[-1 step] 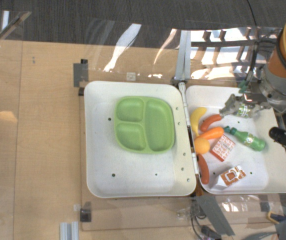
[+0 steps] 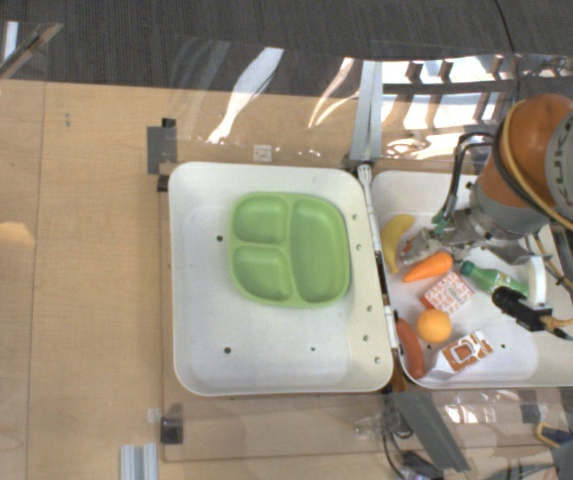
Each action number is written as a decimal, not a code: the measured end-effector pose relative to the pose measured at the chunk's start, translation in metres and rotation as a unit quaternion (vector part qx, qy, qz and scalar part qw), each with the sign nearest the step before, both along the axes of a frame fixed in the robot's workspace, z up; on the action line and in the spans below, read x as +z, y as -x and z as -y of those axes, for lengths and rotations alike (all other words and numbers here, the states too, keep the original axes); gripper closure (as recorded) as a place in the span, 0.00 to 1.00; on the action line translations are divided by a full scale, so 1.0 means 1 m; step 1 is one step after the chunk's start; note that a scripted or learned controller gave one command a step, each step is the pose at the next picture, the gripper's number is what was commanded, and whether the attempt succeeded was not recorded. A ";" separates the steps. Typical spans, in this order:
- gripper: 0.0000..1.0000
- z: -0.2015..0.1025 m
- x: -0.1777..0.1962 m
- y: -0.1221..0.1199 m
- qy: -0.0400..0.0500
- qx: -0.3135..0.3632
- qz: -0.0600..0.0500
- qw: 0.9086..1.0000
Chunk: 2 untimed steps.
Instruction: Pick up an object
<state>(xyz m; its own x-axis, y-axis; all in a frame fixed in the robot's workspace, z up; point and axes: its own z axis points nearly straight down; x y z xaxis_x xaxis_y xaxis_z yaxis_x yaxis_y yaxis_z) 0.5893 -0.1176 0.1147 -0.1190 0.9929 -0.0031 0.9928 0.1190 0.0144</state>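
Hand (image 2: 436,234) hovers low in the right bin (image 2: 566,373); whether it is spread or pressed together cannot be told. Just below it lies the carrot (image 2: 428,266), the likeliest target. Reaching seems underway; next it must descend and close.

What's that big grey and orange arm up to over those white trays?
A robot arm is reaching into the right bin to pick something up. Its gripper hangs low over a toy carrot, beside a banana. An orange, a green bottle and a pink block lie nearby. The left bin holds a green divided plate.
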 end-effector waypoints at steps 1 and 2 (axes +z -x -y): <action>0.00 0.020 -0.014 -0.009 0.002 -0.001 0.011 1.000; 1.00 0.022 0.000 -0.012 0.005 -0.001 0.016 1.000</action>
<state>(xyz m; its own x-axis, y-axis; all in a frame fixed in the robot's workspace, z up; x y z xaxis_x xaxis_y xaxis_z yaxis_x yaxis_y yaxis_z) 0.6014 -0.1396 0.1144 -0.1169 0.9930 -0.0160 0.9920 0.1175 0.0458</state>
